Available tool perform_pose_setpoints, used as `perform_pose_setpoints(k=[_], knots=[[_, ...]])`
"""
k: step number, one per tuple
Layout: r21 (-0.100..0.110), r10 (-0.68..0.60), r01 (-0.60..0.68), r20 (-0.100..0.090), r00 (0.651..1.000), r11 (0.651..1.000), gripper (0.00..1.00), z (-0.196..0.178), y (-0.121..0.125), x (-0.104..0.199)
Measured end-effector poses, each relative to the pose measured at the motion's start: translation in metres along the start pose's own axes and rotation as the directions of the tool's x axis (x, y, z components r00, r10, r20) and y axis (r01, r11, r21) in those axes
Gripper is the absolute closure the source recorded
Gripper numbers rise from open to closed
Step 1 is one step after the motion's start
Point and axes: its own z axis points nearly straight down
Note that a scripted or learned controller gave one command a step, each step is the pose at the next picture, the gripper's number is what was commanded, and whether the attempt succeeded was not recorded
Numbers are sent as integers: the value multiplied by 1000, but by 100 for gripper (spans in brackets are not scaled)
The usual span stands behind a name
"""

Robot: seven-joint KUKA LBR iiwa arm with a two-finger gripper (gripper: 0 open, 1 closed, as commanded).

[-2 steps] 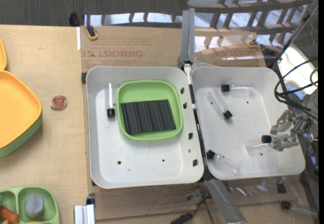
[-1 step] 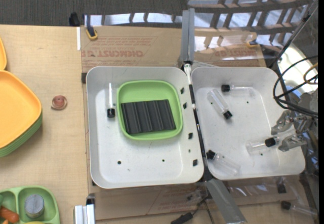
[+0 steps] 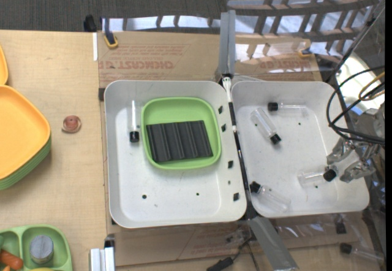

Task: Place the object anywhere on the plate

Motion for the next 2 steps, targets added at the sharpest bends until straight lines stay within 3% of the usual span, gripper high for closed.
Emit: perform_pose_setpoints(k=[1, 2], knots=[[-1, -276, 276, 0, 961, 961, 100, -20, 1, -6], [-4, -396, 396, -1, 918, 918, 100, -1, 0, -1]])
